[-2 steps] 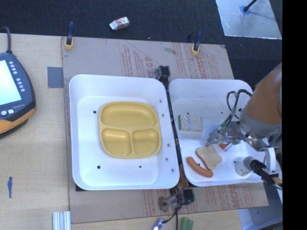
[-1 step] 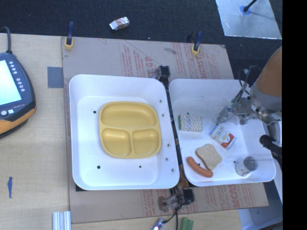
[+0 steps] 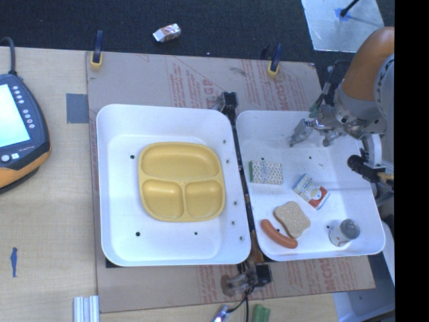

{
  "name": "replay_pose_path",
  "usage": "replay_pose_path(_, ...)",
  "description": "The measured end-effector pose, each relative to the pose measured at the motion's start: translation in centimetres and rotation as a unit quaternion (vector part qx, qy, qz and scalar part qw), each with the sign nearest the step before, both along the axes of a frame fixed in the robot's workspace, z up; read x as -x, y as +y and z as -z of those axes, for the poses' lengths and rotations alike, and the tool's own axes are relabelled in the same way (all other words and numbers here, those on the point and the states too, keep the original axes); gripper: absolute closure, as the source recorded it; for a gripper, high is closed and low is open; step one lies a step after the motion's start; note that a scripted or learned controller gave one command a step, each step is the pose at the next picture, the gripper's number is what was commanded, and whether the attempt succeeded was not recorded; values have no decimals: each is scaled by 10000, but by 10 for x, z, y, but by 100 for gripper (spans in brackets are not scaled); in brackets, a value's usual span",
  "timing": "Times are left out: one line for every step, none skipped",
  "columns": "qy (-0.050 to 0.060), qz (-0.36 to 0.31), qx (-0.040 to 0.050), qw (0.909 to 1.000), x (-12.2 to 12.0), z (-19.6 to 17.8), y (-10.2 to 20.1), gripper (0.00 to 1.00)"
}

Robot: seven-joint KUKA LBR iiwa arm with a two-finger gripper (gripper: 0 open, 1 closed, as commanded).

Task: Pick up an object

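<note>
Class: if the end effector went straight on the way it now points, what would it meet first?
The end effector points down and left, so it would probably meet the bare floor of the right bin first, short of the small patterned packet. Depth is unclear.

A tan bench (image 3: pixel 47 233) meets a dark floor (image 3: pixel 100 5), where a crumpled wrapper (image 3: pixel 167 33) and pale sheet (image 3: pixel 338 12) lie.

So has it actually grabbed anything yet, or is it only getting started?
Nothing looks picked up yet. The gripper hangs over the right bin's far end with nothing visible in it. The toast slice, sausage, small packet and patterned sponge lie near the bin's front. Choosing, grasping and lifting all remain.
</note>
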State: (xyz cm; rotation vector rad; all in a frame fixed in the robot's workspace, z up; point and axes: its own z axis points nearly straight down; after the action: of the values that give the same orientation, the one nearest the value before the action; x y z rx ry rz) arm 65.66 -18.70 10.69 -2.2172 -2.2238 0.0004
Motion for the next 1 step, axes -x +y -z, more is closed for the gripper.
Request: replay_pose_path(18,-8,4,10000,83,16,51,0)
